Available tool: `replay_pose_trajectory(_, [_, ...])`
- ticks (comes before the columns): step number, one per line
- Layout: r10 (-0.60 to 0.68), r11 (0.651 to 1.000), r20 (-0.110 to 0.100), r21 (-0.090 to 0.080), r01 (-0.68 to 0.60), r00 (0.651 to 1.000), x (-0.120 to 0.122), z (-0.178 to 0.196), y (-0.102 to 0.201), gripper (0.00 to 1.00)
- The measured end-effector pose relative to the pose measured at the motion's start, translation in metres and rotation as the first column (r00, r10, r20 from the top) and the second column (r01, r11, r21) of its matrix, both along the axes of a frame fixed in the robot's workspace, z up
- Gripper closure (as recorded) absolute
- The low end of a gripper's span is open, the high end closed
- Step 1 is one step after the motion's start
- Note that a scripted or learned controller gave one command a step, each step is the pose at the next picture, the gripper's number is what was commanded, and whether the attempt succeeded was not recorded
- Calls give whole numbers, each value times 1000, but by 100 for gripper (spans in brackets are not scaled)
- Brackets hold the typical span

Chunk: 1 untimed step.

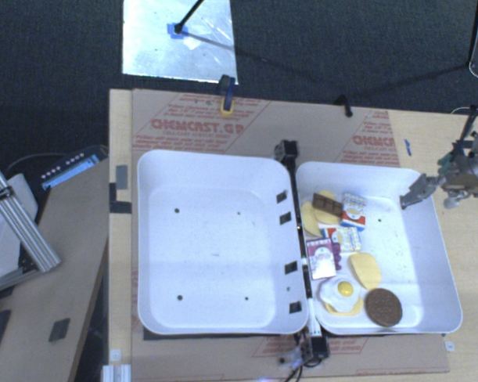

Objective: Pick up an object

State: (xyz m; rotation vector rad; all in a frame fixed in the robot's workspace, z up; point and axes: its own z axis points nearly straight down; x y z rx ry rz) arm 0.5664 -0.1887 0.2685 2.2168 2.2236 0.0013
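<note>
Lying in the right bin (425,255) is a cluster of small toy food pieces, all bunched against its left wall. Fried egg (342,291) near the front, white with yellow yolk. Brown round cookie (384,306) just to the right of the egg, close to the bin's front edge. Yellow cheese-like block (365,269) behind the cookie, near the egg. Purple-and-white card or packet (322,256) at the left, next to the divider between the bins. Small pale packet (348,239) just beside it. Red-and-white packet (353,211) farther back. Brown chocolate piece (326,203) resting on top of a yellow round piece (315,219) at the back of the cluster.

Gripper (412,196) at the right bin's back right corner, above the rim area, well apart from the food pieces. Nothing seen between its fingers; whether they stand open or closed cannot be told at this angle. Arm (467,167) comes in from the right edge.

Left bin (214,240), white, touching the right one along a line of black clips. Both bins sit on a cardboard sheet (202,122) with red print. A yellow-and-blue clamp (226,93) at the sheet's back edge. Shiny metal plate (179,35) on the dark floor behind.
</note>
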Motion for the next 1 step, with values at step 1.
replay_pose_trajectory(1, [-3,1000,-15,6,3,1000,-73,-117,26,0])
